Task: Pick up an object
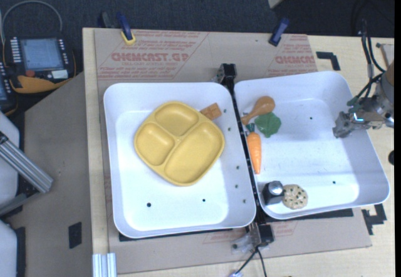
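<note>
The right bin (319,163) holds an orange carrot (254,151), a green leafy piece (269,124), a tan drumstick-shaped piece (259,108), a cookie (294,196) and a small dark round object (273,191). My gripper (348,124) hangs at the right rim of this bin, far from all of those things, which lie along the bin's left side. Nothing shows between its tips. A yellow divided plate (180,142) lies in the left bin (131,194), with a small brown block (211,110) at its upper right edge.
The two bins sit side by side on a cardboard-covered bench (188,50), held by clamps (127,34) at the back edge. A black divider with a clip (227,73) runs between the bins. A pendant screen (39,56) rests off the bench at left.
</note>
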`<state>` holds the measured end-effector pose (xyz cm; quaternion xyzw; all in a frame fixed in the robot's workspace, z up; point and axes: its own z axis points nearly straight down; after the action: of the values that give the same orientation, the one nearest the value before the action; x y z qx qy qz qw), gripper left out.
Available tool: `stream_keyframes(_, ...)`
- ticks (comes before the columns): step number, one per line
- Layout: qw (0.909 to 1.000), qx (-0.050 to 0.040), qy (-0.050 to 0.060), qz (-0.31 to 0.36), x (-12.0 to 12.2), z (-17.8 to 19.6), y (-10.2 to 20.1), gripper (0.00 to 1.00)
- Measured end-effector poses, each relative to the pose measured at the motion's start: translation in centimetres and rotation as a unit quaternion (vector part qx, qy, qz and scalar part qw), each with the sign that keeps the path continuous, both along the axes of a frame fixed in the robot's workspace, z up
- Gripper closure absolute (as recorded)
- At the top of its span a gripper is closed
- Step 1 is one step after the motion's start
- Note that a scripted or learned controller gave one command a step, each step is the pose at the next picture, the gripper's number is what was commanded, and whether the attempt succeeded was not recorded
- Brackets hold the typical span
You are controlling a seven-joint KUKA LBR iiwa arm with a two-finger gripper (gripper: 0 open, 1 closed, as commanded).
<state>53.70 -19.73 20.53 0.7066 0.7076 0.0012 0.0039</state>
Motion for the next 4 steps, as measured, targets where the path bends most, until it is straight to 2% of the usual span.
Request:
stream_keyframes(1, 1.0000, 0.0001, 0.000, 0.000, 1.0, 5.9, 0.2, 1.00)
stream_keyframes(2, 1.0000, 0.0035, 0.005, 0.003, 0.9, 5.2, 6.3, 1.00)
stream_keyframes(3, 1.0000, 0.0027, 0.005, 0.000, 0.5, 3.9, 11.7, 1.00)
stream_keyframes(4, 1.0000, 0.0033, 0.005, 0.002, -0.1, 4.2, 17.0, 1.00)
